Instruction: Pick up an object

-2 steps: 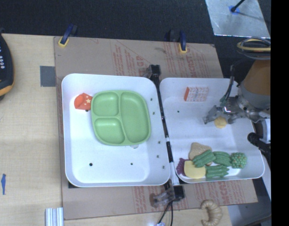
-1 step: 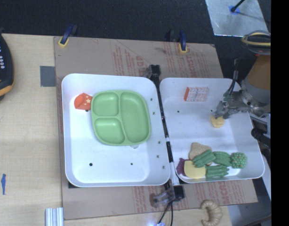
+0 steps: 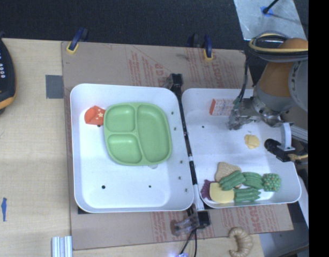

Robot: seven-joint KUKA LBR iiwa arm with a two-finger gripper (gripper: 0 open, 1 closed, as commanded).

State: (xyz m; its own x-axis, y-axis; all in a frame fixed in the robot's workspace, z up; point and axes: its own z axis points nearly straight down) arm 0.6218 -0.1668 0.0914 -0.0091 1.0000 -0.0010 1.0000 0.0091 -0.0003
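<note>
My gripper (image 3: 238, 122) hangs low over the back part of the right bin (image 3: 207, 143), below the orange-banded wrist. A small white and orange carton (image 3: 220, 107) lies just to its left. A little yellow piece (image 3: 252, 141) sits just in front of it to the right, apart from it. At the bin's front lies a pile: a tan slice (image 3: 226, 170), green pods (image 3: 244, 181), a knobbly green piece (image 3: 271, 182), a yellow piece (image 3: 220, 193) and a purple one (image 3: 206, 188). I see nothing held in the gripper.
The left bin (image 3: 89, 186) holds a green divided plate (image 3: 137, 133) and a red item (image 3: 93, 115) at its back left. A black pendant (image 3: 1, 79) lies at the far left. A tan curled thing (image 3: 240, 241) rests outside the bins at the front.
</note>
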